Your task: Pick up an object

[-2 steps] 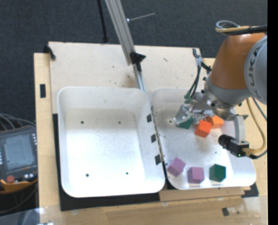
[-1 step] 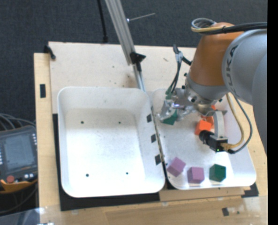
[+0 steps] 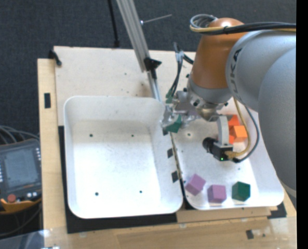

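My gripper [image 3: 173, 122] hangs over the divide between the two bins, at the upper left corner of the right bin [image 3: 263, 193]. A small dark green block [image 3: 174, 125] sits between its fingers, lifted above the bin floor. In the right bin lie two purple blocks [image 3: 196, 183] [image 3: 216, 193] and a dark green cube [image 3: 241, 191] along the front edge. An orange block [image 3: 238, 130] lies further back, partly hidden by the arm.
The left bin [image 3: 78, 139] shows a bare speckled floor. A slanted metal rail [image 3: 135, 38] rises behind the bins, close to the gripper. Black cable loops hang from the wrist over the right bin. A teach pendant [image 3: 14, 170] sits off the bench at left.
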`<control>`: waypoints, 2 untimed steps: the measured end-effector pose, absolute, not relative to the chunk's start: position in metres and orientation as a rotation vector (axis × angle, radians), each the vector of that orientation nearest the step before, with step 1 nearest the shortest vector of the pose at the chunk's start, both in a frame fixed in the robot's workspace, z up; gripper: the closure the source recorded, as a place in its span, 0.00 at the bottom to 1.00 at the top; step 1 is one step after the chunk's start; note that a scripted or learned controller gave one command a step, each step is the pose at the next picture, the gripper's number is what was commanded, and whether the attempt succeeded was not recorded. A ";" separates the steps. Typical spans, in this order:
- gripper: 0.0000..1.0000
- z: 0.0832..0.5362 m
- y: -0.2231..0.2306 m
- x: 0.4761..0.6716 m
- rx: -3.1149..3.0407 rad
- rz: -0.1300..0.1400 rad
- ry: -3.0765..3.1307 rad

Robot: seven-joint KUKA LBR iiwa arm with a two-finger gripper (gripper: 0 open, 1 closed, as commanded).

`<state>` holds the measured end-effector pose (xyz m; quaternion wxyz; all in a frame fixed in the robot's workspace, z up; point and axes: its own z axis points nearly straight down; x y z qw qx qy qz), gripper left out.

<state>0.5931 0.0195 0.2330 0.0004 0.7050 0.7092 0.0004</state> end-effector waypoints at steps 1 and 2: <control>1.00 0.243 0.072 0.615 2.212 0.004 2.230; 1.00 0.239 0.098 0.627 2.215 0.000 2.225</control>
